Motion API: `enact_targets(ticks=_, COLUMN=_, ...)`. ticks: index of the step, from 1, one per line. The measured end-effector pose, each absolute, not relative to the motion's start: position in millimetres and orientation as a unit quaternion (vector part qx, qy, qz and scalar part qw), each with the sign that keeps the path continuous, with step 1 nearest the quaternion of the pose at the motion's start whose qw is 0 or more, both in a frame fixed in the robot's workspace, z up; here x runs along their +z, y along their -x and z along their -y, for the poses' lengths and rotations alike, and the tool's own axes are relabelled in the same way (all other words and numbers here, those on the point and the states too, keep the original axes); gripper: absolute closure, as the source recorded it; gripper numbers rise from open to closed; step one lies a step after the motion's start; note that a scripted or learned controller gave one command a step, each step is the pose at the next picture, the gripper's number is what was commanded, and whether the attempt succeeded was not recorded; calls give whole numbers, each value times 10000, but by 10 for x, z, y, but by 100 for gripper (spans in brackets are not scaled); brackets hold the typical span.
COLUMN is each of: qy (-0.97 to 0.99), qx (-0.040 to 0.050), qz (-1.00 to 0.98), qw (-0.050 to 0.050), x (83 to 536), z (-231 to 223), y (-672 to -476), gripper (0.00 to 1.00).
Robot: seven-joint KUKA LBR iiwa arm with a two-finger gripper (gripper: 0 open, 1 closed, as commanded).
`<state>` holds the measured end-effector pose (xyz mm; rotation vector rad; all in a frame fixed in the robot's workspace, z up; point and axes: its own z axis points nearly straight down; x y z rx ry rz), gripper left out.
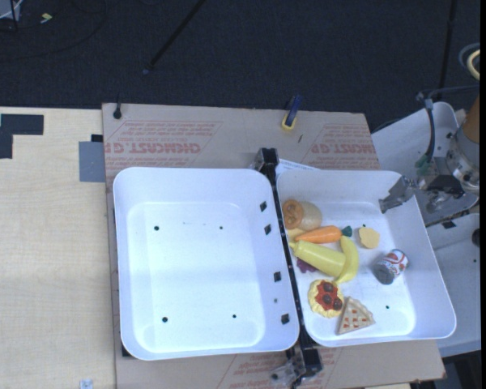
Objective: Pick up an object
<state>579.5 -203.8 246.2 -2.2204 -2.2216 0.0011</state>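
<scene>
The gripper [407, 191] sits above the far right rim of the right bin [425, 314], its fingers apart and clamped on nothing. Inside the right bin, toward its left wall, lie a bread roll [300, 214], carrot [320, 235], yellow bottle [318, 257], banana [350, 258], pizza [326, 296] and waffle wedge [354, 316]. A small can [390, 267] lies right of the banana.

You're looking at a robotics lab bench, not a home or shop. 2 shallow white bins [196, 258] sit side by side on a cardboard sheet [227, 140] clamped at the bench's far edge by a blue-and-yellow clamp [291, 113]. Cables [170, 23] trail over the dark floor beyond, and plastic toy food [328, 258] fills the right bin.
</scene>
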Motion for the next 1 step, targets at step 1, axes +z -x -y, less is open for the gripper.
enact_targets(ticks=1, qy=7052, qx=21, qz=7090, qw=74, x=1172, z=1073, y=-5366, gripper=0)
